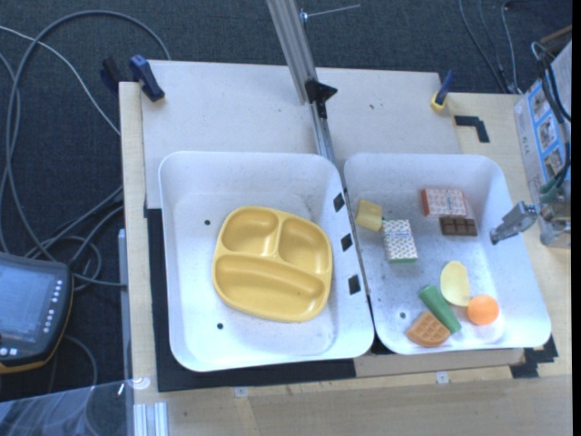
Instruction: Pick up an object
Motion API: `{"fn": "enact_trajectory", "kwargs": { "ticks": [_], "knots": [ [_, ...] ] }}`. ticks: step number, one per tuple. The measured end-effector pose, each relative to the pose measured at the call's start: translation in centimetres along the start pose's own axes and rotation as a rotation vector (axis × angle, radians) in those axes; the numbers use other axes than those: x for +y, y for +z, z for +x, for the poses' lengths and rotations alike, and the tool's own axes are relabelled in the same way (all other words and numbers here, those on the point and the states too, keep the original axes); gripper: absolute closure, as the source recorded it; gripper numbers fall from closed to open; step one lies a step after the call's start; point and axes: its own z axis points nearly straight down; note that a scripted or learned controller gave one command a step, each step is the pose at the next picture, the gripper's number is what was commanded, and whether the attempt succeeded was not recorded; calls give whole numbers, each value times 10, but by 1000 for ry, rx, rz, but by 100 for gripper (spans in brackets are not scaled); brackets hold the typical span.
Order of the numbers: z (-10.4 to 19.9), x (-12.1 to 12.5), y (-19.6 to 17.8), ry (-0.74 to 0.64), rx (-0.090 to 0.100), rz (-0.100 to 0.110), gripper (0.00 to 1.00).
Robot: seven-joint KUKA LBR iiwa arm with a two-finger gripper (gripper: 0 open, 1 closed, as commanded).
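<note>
At right rim of right bin (pixel 508 184), gripper (pixel 510 225) hovers, grip state unclear to you; nearest target chocolate bar (pixel 458 226) lies just left; lower straight, centre over bar, avoid bin wall.

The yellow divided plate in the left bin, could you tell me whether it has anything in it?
Empty. The yellow plate shows bare compartments; the toy foods all lie in the right bin.

Glossy yellow plastic on the divided plate (pixel 272 263); matt white speckled plastic on both bins (pixel 182 189); pale wood, faintly grained, along the counter (pixel 132 198) edge; brushed metal on the slanted rail (pixel 289 25); smooth shiny plastic on the orange ball (pixel 483 311)
</note>
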Motion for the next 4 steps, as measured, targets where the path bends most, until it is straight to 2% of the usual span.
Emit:
{"fn": "enact_trajectory", "kwargs": {
  "ticks": [1, 2, 4],
  "knots": [
    [0, 0, 0, 0, 0, 0, 0],
    [0, -9, 57, 2, 2, 6, 0],
    [-1, -4, 170, 2, 3, 6, 0]
  ]
}}
